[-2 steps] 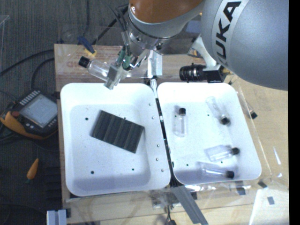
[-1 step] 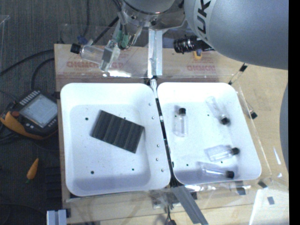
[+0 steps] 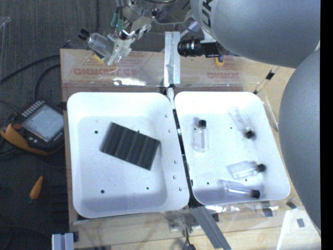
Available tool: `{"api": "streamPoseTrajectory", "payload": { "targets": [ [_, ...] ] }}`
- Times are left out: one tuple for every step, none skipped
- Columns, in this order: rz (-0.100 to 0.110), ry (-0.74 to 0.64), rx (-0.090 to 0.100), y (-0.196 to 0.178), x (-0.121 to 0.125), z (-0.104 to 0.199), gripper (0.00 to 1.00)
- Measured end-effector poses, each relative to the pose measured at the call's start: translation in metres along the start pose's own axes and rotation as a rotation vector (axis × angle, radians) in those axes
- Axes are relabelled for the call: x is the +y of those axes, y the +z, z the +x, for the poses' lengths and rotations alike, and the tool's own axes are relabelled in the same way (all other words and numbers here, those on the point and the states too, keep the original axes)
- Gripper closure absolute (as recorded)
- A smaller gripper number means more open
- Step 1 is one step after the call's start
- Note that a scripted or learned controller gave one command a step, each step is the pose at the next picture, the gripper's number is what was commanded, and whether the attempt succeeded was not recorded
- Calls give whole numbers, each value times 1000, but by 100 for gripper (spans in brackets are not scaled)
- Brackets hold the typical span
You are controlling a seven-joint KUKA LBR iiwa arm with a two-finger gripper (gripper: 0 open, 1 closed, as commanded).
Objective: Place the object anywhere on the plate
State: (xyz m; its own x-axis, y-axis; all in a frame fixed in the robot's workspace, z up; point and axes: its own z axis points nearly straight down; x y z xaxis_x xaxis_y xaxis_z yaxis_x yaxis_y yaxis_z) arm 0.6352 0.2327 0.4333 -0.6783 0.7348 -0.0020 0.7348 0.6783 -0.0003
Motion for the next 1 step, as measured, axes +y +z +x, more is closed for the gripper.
{"api": "streamPoseTrajectory", "payload": {
  "targets": [
    [1, 366, -1, 0, 13, -26, 100]
  ]
}}
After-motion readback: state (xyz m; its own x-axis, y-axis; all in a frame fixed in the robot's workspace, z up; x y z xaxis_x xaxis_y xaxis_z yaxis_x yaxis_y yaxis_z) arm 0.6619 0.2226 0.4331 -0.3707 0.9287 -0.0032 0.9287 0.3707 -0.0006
